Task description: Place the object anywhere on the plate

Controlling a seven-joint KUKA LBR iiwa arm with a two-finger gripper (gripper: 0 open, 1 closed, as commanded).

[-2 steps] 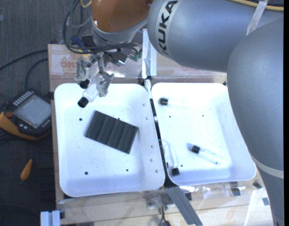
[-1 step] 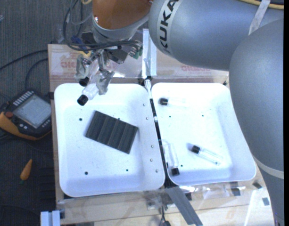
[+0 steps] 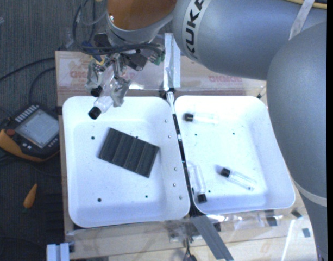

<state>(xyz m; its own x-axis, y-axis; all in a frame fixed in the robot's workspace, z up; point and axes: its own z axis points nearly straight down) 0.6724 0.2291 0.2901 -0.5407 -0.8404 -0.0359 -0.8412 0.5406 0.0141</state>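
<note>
Up and to the left of the plate (image 3: 128,152), over the far corner of the left bin (image 3: 68,162): the pincer (image 3: 112,93), hanging from the orange band of the arm (image 3: 226,26). Narrow, closed on a clear vial (image 3: 100,106), with the glass body between the two fingers and the black cap pointing down and away from the plate. Vial tilted, apparently clear of the bin floor, though hard to tell from this slanted view. Well apart from the plate for now.

Plate itself dark, ribbed, lying flat and a little turned on the bin floor, nothing on top of it.

Right of the plate, in the other bin (image 3: 264,113): three more vials (image 3: 234,175), not part of this step.

Step in hand, by judgement: carrying, grasp done, placing not yet done. Next move: bring the vial toward the near side and to the right until above the ribbed surface, go down low, then open. Better to release close to the ribs and along them, since a round vial probably rolls off easily.
</note>
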